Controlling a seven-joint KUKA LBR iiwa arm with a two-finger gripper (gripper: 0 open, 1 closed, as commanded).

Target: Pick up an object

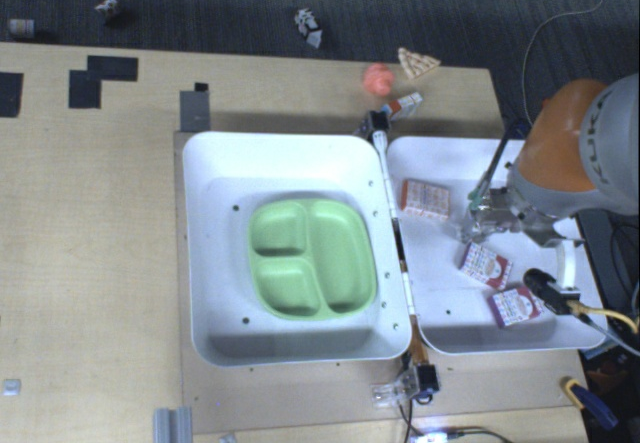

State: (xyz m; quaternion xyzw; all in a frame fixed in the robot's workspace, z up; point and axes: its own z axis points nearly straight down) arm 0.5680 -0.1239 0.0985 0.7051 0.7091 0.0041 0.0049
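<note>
Packets are what I am after, three small red-and-white ones lying in the right bin (440, 331): the upper packet (425, 198) near the bin's far left corner, the middle packet (484, 265) toward the centre, and the lower packet (515, 306) close to the near wall; my gripper (487, 214) hangs between the upper and middle ones, just above the middle one in this view; whether my fingers stand apart or together I cannot tell, the metal there being too small and blurred; nothing shows between them, so I count nothing as held. To do this well, I judge I should centre over the middle packet, square to its short side, and come straight down; it lies flat, so a shallow pinch could slip off its edges. The left bin (200, 231) holds a green divided tray (310, 256), well apart from my work.
</note>
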